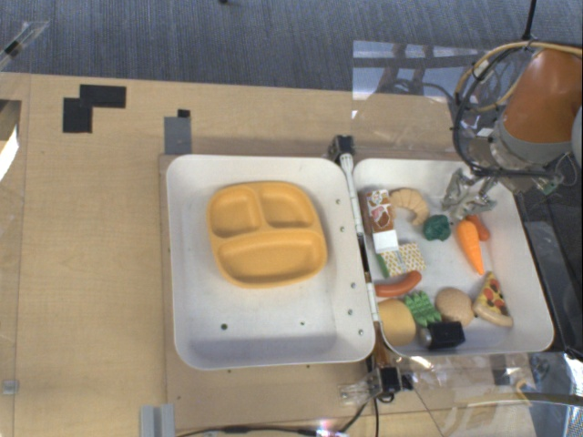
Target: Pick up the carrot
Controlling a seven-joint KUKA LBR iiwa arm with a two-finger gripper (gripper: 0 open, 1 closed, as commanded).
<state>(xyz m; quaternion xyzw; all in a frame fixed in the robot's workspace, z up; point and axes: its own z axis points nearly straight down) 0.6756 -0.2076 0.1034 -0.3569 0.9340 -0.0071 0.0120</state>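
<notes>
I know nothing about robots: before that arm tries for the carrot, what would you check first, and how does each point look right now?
1. Orange tapered plastic carrot in view, lying flat in the right shallow white bin: ok.
2. Metal two-finger pincer close above the carrot's top end: ok.
3. Pincer open wide enough: cannot tell.
4. Carrot between the fingers: not ok, not seen there.
5. Room around the carrot: not ok, small green toy vegetable and red piece sit close by.
6. Yellow divided plate out of the way in the left bin: ok.
</notes>
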